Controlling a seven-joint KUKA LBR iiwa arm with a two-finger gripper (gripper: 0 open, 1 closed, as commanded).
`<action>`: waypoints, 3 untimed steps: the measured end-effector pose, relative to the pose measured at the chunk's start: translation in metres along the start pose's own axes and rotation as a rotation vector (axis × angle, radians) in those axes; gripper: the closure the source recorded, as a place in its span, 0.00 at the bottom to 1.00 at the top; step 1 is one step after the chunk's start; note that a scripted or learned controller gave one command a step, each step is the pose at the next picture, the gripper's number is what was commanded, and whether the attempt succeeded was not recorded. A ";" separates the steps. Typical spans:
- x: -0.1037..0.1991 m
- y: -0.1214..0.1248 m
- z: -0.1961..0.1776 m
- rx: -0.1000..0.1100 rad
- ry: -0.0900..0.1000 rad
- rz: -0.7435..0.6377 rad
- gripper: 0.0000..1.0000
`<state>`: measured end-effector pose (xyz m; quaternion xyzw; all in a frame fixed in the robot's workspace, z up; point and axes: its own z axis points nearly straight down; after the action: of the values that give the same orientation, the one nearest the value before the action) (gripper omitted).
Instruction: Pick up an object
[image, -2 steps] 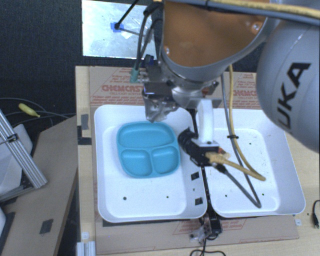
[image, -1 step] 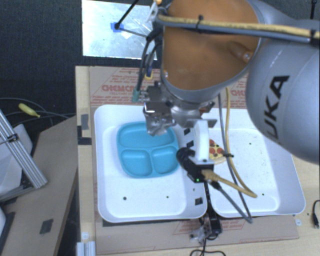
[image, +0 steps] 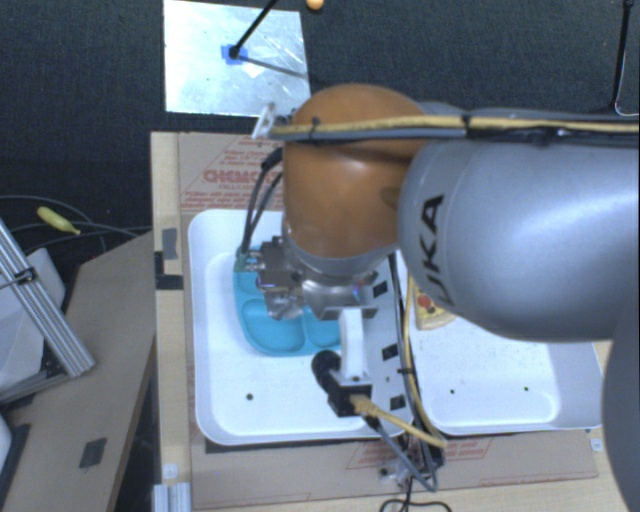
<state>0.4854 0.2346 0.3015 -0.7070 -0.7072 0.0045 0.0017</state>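
A translucent blue object (image: 268, 320), flat and rounded, lies in the left white bin (image: 225, 400). The arm's wrist hangs right over its upper right part and hides the rest of it. The gripper (image: 285, 300) sits at the bottom of the wrist, low over the blue object, and the wrist body covers its tips. A yellow and red item (image: 430, 310) peeks out from under the arm in the right bin (image: 500, 400).
The big grey arm with its orange band (image: 345, 170) covers the upper part of both bins. Cables (image: 400, 440) hang from the wrist across the wall between the bins. A cardboard sheet (image: 215, 165) lies under the bins. An aluminium frame (image: 40, 310) stands at the left.
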 end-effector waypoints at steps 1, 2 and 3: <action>-0.001 0.000 -0.200 -0.028 0.014 -0.004 1.00; -0.062 0.000 -0.133 -0.006 0.002 0.005 1.00; -0.109 0.000 -0.194 -0.017 0.006 0.003 1.00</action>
<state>0.4869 0.1260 0.4961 -0.7082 -0.7060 -0.0034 -0.0021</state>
